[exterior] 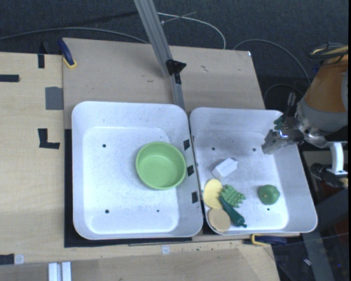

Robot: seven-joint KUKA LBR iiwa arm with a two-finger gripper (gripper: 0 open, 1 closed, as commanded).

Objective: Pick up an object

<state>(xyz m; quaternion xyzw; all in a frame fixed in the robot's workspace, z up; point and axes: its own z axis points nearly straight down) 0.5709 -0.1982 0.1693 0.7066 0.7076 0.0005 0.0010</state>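
White block point(224, 168) lies in my right bin point(292, 215), mid-floor, apart from the toys. Looks light and stiff; I'd pinch its short sides. Jaws point(275, 140) hover nearby; I cannot tell their state.

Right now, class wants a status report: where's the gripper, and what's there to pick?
Gripper over right bin's far right edge, holding nothing. White block, green ball, yellow-green toy loose in that bin. Green bowl in left bin. Path unobstructed.

Pale wooden desk point(23, 157) bears two shallow white bins side by side, touching: left bin point(88, 157), right bin point(298, 204). Black tape marks point(45, 138) at desk's left.
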